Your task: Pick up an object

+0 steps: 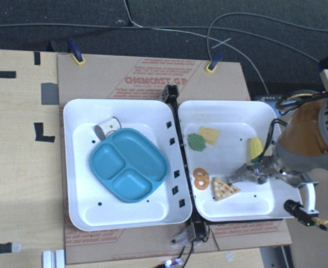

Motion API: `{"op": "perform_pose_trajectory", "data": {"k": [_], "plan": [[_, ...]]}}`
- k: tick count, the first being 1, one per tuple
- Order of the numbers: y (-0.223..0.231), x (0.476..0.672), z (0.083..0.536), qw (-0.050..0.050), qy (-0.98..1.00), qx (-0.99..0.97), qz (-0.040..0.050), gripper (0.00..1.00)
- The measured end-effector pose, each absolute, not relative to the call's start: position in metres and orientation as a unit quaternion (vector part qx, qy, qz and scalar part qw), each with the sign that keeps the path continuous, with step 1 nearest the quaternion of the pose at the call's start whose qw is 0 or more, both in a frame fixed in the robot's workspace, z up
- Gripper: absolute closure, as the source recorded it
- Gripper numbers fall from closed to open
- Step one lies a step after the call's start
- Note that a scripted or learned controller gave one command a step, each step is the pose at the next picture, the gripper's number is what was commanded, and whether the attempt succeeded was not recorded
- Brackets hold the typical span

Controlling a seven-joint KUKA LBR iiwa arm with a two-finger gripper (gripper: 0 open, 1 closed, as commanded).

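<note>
Down at the near edge of the tabletop (19, 149), black clips and a bit of cable sit right where the two bins meet. Take the pizza slice toy (224, 189) as the anchor: it lies on the floor of the right bin (225, 108), toward the near wall, point aimed left. Just left of the pizza slice sits a small orange pretzel ring (201, 178), close but not touching. Just right of the pizza and a little farther back, the jaws (243, 173) reach in low over the bin floor, grey metal tips pointing left at the slice's far edge; whether they are apart or together I cannot tell from this angle, and nothing shows between them. Behind them the arm (303, 135) bulks in from the right, orange band bright above the wrist.

Farther back from the pizza slice, up and right, a yellow corn cob (255, 147) lies near the bin's right wall, just beside the wrist. Back and left of the slice, a green leafy piece (196, 142) touches a yellow cheese wedge (210, 135).

Well left of the pizza, across the divider, the left bin (77, 113) holds a blue divided plate (129, 164), tilted diamond-wise, and just beyond its far-left corner a small white cup (108, 128) lies on its side.

Farthest back, brown cardboard (153, 77) under both bins is held by two blue-and-yellow clamps, with cables looping over dark carpet.
</note>
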State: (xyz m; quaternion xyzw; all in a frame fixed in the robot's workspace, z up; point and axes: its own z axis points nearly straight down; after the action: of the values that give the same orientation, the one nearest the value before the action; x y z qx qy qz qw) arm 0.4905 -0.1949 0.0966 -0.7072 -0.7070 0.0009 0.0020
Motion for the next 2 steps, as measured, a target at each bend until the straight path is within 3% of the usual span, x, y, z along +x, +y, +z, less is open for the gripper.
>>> {"op": "perform_pose_trajectory", "data": {"k": [1,2], "plan": [[-0.195,0.492,0.086,-0.002,-0.708,-0.707,0.0003,0.0],[-0.196,0.492,0.096,-0.003,-0.708,-0.707,0.0002,1.0]]}}
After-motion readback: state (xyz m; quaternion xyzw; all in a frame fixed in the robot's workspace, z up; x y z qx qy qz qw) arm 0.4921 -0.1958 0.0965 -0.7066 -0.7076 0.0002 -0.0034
